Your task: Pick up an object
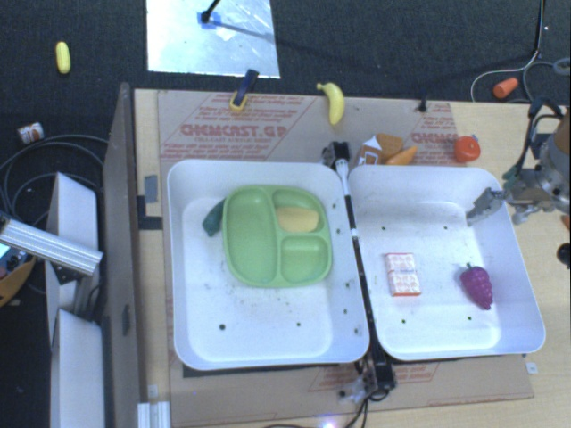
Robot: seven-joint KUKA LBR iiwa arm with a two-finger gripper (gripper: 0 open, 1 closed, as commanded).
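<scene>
Two items are seen in the right bin (526,328): a red-white box (402,274) mid-floor, purple grapes (476,285) nearer the right wall. Claw (489,201) sits at the bin's upper right rim, arm cut off; its opening cannot be told, nothing seen in it.

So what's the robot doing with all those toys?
It's trying to pick something up. Its pincer is at the far right edge of the right bin, holding nothing. A purple grape bunch and a small red-and-white box lie in that bin. The left bin has a green divided plate with something yellow on it.
</scene>
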